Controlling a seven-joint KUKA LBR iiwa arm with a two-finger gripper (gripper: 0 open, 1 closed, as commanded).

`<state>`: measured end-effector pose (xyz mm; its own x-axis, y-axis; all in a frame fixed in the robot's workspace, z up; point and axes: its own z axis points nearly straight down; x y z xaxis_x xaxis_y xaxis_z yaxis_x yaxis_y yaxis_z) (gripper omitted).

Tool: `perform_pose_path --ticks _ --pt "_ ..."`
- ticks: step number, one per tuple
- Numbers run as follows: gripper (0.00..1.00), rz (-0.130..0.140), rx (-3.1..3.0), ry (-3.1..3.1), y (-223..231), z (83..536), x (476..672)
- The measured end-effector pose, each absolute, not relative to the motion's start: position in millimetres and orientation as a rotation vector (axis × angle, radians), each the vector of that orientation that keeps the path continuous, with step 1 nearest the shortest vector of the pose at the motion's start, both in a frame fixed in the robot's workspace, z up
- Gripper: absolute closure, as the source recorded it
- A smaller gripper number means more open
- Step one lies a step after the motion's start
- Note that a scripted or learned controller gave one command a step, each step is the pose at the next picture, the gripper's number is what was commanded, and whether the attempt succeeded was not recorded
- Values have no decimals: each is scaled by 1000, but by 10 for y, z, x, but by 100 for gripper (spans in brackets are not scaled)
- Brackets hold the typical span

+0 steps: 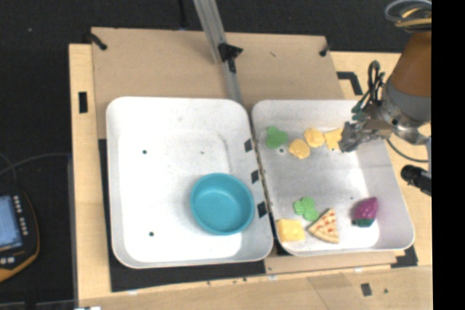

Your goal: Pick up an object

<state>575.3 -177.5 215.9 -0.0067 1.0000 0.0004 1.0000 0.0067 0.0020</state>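
I am looking down on two white bins sitting side by side on the bench. The left bin (145, 127) is holding a blue bowl (221, 203), which is resting near its lower right corner, close to the wall the bins share. The right bin (378, 178) is carrying the small toy foods. Along its upper part a green piece (276, 137) is lying beside three yellow pieces: one (299, 149) just below and right of it, another (314, 136) next to that, and a third (333, 139) right at the gripper (349, 138). Along the lower edge a second green piece (306, 208) is sitting above a yellow block (290, 230), with a pizza slice (325, 226) just beside them and a purple fruit (365, 210) further right. The arm is reaching in from the right, its gripper hanging low over the bin's upper right area, touching or nearly touching that third yellow piece. I cannot tell how the gripper is set.
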Motion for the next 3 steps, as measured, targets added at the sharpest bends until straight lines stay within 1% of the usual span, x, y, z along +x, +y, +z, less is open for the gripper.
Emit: perform_pose_path --ticks 1,2,3 --pt "100 7 2209 2229 -1233 2305 5887" --pt "100 2 2218 2225 -734 2326 6103" --pt "100 5 2212 2229 -266 2391 6133"
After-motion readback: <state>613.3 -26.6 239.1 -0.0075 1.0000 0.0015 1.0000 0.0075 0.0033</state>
